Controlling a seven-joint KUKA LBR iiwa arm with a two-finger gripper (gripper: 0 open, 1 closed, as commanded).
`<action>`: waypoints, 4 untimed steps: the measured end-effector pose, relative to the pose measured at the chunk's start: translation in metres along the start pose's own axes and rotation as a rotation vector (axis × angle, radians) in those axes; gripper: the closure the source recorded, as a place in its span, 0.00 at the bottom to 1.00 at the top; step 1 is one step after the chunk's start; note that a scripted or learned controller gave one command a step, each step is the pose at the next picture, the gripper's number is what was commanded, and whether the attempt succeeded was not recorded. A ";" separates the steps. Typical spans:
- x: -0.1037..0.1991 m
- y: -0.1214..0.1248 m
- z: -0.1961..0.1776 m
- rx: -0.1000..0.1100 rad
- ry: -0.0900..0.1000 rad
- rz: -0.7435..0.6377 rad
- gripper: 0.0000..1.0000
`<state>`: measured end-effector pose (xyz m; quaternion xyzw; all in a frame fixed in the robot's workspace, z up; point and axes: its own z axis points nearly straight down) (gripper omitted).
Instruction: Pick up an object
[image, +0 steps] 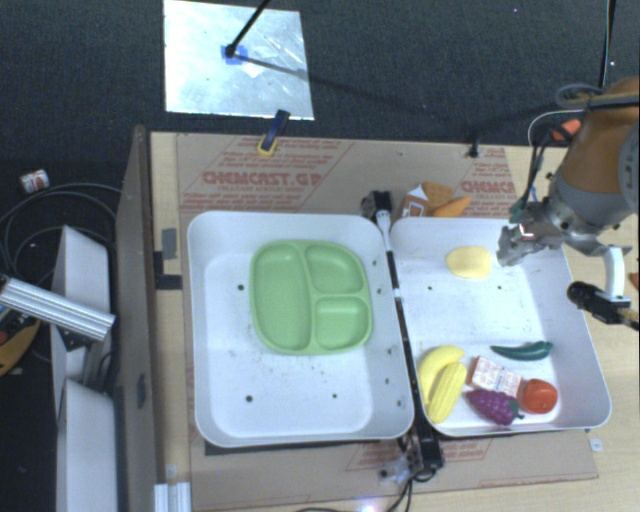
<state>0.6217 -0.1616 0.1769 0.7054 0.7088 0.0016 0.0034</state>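
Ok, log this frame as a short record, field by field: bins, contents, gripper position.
left bin: holds a green divided plate
right bin: pale yellow lemon near the far side; green chili, banana, small red-and-white box, tomato and purple grapes clustered at the near side
gripper: over the right bin's far side, just right of the lemon
behind bins: an orange item on the cardboard

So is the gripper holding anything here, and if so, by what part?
Nothing shows between its fingers. The gripper hangs over the right bin, just right of the pale yellow lemon, which lies on the bin floor.
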 end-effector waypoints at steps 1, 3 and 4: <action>0.001 -0.002 0.000 0.005 0.001 0.000 0.00; -0.009 0.041 0.092 0.002 0.001 0.002 0.00; -0.009 0.043 0.076 0.001 0.001 -0.004 1.00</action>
